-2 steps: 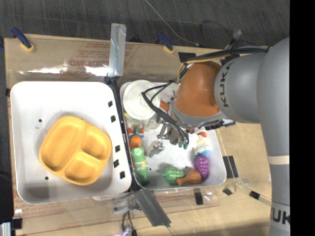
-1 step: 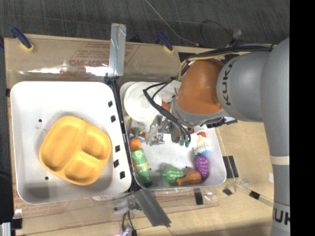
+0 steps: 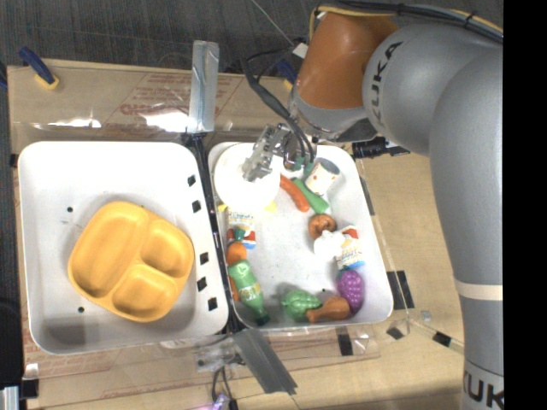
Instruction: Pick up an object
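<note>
The grey arm (image 3: 436, 101) fills the right side and runs off the frame's edge, hiding the right bin's (image 3: 373, 229) upper right corner. The left bin (image 3: 43, 195) holds a yellow divided plate (image 3: 130, 260), lying slightly tilted. The right bin holds a white round plate (image 3: 244, 186) at its upper left, partly covered by the gripper (image 3: 259, 159), which hangs above it; whether it is open or closed, I cannot tell, and nothing is seen held. Small toy foods ring the bin: a carrot (image 3: 296, 194), a green bottle (image 3: 247, 284), purple grapes (image 3: 350, 285), a drumstick (image 3: 329, 311), and a green vegetable (image 3: 298, 301). Several pieces by the right wall are too small to identify.
</note>
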You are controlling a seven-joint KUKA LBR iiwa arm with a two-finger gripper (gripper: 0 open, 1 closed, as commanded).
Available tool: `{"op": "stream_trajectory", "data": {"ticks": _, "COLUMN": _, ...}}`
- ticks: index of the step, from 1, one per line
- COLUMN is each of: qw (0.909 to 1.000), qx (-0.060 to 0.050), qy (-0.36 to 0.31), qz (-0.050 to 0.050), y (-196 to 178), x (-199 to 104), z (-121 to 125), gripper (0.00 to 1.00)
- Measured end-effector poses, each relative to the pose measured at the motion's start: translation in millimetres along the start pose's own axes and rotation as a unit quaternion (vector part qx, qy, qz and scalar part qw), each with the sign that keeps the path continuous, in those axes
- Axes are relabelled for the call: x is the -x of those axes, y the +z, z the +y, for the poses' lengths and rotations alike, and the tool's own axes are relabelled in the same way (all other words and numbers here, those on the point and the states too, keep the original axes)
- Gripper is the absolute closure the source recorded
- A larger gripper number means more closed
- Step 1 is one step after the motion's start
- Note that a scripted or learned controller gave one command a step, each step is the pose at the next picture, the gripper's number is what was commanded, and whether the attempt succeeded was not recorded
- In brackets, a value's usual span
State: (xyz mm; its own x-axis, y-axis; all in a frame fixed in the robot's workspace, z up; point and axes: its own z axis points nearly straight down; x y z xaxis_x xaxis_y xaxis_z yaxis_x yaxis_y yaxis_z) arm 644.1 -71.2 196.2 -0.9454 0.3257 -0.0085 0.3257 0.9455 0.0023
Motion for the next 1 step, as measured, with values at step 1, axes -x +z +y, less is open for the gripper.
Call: {"op": "stream_trajectory", "data": {"ticks": 1, "qw": 0.9944, "qx": -0.001, "qy": -0.106, "qz": 0.001, "y": -42.4, "x": 13.4, "z": -28.3, "gripper": 1.0}}
